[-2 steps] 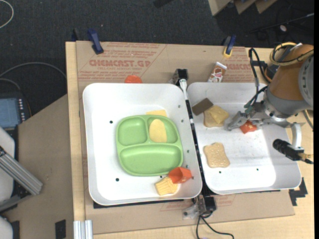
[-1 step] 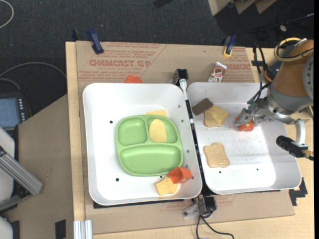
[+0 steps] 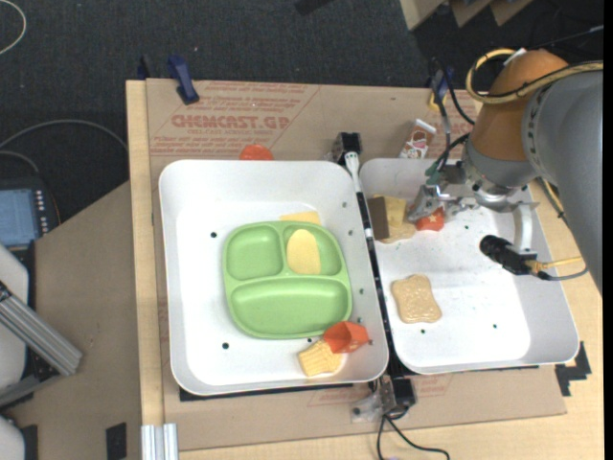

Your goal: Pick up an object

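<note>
Seen from the camera above the bench, the grey arm (image 3: 565, 123) with its orange band (image 3: 512, 103) is reaching in from the right and is hanging over the far part of the right bin (image 3: 498, 348). Its gripper (image 3: 428, 209) is pointing down near that bin's far left corner, and how wide it is standing cannot be told, since the wrist and cabling are crowding that spot. A small red-orange object (image 3: 431, 222) is showing right at the gripper's tip, touching or just under it; whether it is actually being gripped cannot be told. Just beside it, against the bin's left wall, a brown block (image 3: 379, 217) is lying. Nearer the camera in the same bin, a tan bread-shaped piece (image 3: 417, 299) is lying flat and well apart from the gripper. The left bin (image 3: 187, 286) is bearing a green divided plate (image 3: 285, 281), with a pale yellow piece (image 3: 304, 251) lying in its far right compartment and another yellow piece (image 3: 302, 218) peeking out from behind the plate's far edge. At the plate's near right corner an orange object (image 3: 345, 335) is sitting just beside a yellow wedge (image 3: 319, 358).
</note>
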`<state>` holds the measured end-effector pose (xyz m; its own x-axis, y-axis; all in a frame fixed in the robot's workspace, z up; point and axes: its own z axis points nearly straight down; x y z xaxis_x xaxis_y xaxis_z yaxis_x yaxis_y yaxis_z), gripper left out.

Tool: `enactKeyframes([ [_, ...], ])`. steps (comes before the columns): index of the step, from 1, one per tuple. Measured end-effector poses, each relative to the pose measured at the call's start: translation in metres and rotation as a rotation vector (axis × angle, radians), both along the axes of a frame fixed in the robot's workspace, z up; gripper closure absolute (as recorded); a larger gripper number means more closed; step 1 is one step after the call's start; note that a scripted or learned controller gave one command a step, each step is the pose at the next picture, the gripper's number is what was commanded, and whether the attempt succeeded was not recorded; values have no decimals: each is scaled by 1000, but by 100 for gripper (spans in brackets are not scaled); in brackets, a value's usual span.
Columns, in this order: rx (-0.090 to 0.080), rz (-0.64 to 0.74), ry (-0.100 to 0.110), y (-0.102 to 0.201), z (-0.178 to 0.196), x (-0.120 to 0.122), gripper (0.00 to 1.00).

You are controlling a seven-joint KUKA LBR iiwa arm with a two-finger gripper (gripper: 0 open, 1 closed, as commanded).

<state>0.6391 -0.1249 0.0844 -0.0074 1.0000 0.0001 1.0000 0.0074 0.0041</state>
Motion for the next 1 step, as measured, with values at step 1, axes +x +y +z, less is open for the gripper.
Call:
enactKeyframes([
  [1, 2, 2, -8, 77, 108, -10, 100],
])
